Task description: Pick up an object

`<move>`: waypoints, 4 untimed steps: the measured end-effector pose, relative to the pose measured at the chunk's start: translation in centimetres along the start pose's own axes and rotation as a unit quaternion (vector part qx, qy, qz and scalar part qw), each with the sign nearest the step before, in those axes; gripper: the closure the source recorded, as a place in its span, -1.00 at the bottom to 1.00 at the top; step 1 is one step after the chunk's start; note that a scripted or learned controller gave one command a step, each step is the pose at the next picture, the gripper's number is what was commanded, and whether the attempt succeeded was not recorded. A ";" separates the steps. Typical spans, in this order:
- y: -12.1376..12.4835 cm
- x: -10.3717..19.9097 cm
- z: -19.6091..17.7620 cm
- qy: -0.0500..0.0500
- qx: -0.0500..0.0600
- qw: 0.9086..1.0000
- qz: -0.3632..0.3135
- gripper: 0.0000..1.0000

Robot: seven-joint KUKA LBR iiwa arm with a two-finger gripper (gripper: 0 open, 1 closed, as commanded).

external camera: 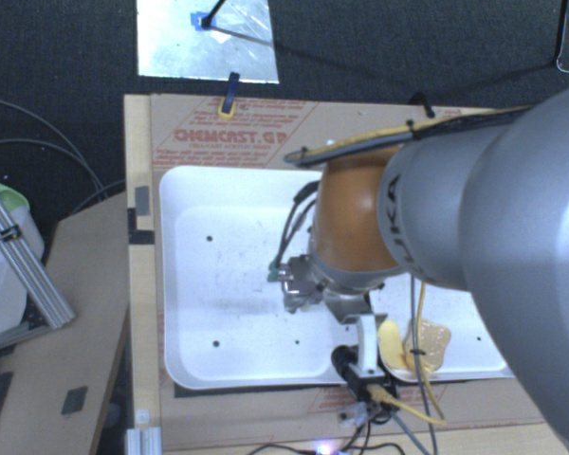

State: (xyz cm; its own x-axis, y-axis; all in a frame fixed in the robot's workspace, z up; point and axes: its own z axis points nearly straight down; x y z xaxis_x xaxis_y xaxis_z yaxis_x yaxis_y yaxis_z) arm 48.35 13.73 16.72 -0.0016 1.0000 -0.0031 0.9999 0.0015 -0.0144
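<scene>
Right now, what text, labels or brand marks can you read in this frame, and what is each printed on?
"CHEMCAST GP", roughly, in red on the brown protective sheet above the white bin; the smaller red lines around it are too blurred to read.
"UKA", part of a brand name, on the grey arm.

light: even, bright | glare: foil sheet (207,25) | focus: slightly soft

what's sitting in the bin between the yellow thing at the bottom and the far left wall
In the camera view, bare white floor of the left bin lies between the yellow object and that wall; the arm overhangs the stretch nearest the object.
</scene>
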 end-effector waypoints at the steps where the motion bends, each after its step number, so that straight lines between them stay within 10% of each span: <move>1: 3.5 -2.7 8.6 0.001 -0.008 1.000 0.002 1.00; 2: 11.3 -2.5 -11.7 0.003 -0.018 1.000 -0.002 1.00; 3: 8.1 2.4 -18.2 0.003 -0.011 1.000 -0.004 1.00; 4: 1.6 -2.1 -20.1 0.002 -0.007 1.000 0.001 1.00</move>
State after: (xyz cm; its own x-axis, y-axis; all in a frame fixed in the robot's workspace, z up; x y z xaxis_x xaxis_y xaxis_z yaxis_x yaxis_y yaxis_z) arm 50.21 11.74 36.75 0.0007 1.0000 0.0007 1.0000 -0.0007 0.0004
